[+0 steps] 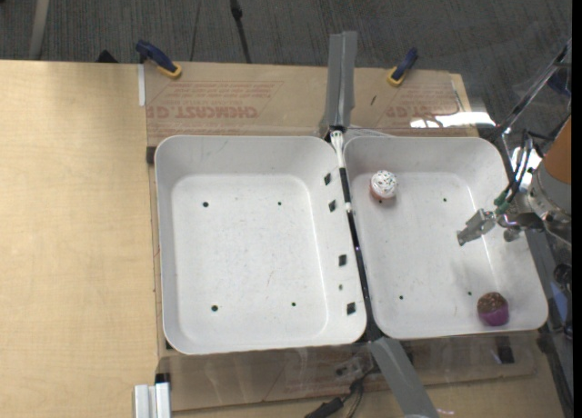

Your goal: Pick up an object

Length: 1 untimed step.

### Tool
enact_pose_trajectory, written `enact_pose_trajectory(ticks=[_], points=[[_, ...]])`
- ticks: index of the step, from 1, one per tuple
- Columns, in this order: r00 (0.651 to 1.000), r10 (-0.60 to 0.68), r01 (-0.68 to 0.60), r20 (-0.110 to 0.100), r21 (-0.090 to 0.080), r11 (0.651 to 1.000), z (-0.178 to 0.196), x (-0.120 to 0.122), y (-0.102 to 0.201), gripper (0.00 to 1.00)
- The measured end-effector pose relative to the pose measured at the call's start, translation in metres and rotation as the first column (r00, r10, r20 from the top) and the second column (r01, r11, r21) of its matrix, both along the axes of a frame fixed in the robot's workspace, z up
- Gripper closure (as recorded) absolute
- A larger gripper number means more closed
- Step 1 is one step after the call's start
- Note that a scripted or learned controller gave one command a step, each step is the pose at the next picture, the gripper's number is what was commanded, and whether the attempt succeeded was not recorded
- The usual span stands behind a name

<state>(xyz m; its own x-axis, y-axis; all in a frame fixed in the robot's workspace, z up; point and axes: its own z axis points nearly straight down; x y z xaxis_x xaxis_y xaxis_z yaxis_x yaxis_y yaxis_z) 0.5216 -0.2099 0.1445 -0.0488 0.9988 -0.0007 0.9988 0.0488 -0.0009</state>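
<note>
The hand point(486, 223) hangs over the right bin point(427, 321) (nothing gripped).

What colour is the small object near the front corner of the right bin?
Purple with a brownish top, seen in the camera view.

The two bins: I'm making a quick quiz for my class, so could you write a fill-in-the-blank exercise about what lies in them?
1. Both objects lie in the ____ bin.
2. The white speckled ball lies near that bin's ____ left corner.
3. The small object near the front right corner is ____ in colour.
4. The gripper hangs over that bin's ____ side.

Missing words: right; back; purple; right
</note>
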Motion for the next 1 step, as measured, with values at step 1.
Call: enact_pose_trajectory(ticks=[1], points=[[1.000, -0.009, 0.009, -0.006, 0.013, 1.000, -0.0541, -0.0430, -0.0047, 0.00]])
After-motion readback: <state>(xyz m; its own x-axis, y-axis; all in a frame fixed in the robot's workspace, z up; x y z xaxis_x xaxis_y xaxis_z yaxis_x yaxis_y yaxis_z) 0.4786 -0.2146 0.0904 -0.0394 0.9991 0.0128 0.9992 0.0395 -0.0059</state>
